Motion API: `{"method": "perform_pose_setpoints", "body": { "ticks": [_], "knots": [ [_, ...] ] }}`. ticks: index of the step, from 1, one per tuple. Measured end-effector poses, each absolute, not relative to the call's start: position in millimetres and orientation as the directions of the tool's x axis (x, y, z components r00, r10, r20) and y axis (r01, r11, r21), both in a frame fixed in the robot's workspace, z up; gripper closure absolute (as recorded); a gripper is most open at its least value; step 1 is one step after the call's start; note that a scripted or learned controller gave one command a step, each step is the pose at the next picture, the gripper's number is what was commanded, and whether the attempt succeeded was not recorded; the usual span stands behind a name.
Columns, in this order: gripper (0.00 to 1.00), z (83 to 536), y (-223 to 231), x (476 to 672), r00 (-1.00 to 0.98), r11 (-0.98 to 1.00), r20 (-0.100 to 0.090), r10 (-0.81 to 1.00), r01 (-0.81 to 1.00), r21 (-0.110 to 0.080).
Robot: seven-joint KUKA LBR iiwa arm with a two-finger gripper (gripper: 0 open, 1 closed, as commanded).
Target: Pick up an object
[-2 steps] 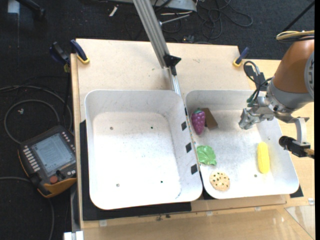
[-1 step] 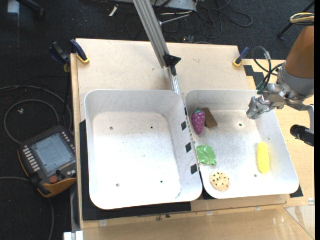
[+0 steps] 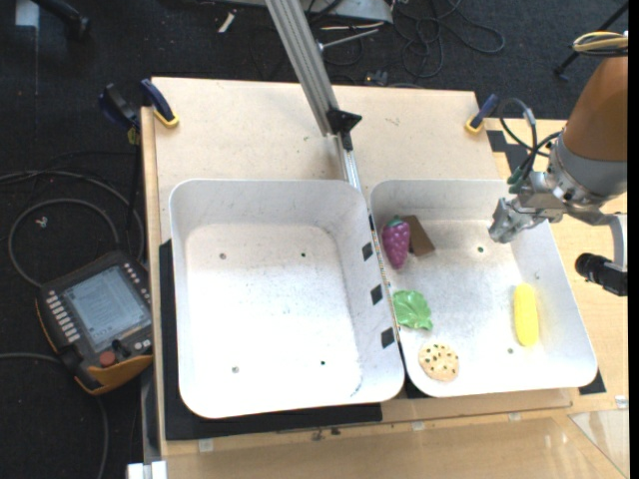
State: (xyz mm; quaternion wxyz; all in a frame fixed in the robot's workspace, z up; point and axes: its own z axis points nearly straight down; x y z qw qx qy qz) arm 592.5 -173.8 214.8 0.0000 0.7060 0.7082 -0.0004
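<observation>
Purple grape bunch (image 3: 396, 241), knobbly, beside brown block (image 3: 420, 238)

Two bins side by side on the desk (image 3: 260, 138). Left bin (image 3: 200, 203) toward desk's left edge, right bin (image 3: 574, 352) toward right edge, inner rims touching mid-desk. In right bin: grapes (image 3: 396, 242) by its left wall near back, w/ a small block (image 3: 420, 239) touching them on the right; leaf (image 3: 411, 309) in front of grapes; cookie (image 3: 438, 361) near front rim; corn (image 3: 525, 314) toward right wall. My gripper (image 3: 502, 225) is over right bin's back part, apart from all items.
</observation>
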Motion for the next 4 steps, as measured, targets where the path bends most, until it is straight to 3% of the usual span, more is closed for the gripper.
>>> {"method": "perform_pose_setpoints", "body": {
  "ticks": [4],
  "knots": [
    [1.0,208.9,32.2,560.7,-0.008,0.008,0.003,1.0,1.0,-0.001]
  ]
}}
